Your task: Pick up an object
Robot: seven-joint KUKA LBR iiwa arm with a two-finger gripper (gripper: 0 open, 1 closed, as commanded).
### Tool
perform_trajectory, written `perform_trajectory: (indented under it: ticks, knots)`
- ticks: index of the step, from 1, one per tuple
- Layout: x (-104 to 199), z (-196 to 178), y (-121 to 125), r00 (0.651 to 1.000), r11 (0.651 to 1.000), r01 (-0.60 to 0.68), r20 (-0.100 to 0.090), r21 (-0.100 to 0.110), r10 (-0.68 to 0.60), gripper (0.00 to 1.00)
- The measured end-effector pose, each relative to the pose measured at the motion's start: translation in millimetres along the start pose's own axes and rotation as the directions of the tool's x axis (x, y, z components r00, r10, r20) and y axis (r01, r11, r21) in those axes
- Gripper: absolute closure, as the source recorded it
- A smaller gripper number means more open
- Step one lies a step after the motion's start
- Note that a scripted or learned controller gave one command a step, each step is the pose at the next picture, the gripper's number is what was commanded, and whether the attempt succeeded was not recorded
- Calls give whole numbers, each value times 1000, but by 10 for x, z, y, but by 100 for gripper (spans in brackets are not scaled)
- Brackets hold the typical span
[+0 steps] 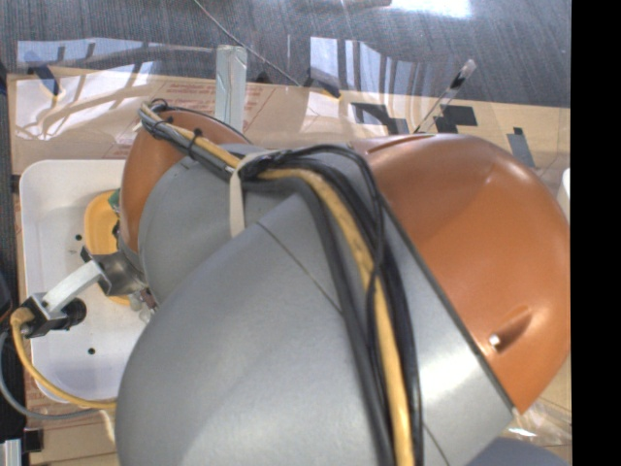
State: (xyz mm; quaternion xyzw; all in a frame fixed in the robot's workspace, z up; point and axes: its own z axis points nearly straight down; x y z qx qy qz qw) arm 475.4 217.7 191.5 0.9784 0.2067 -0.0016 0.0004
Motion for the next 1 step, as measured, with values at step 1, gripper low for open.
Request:
perform_trajectory:
  ticks: [1]
  knots:
    - [-12, 674, -4, 994, 994, -111, 5, 0, 111, 100]
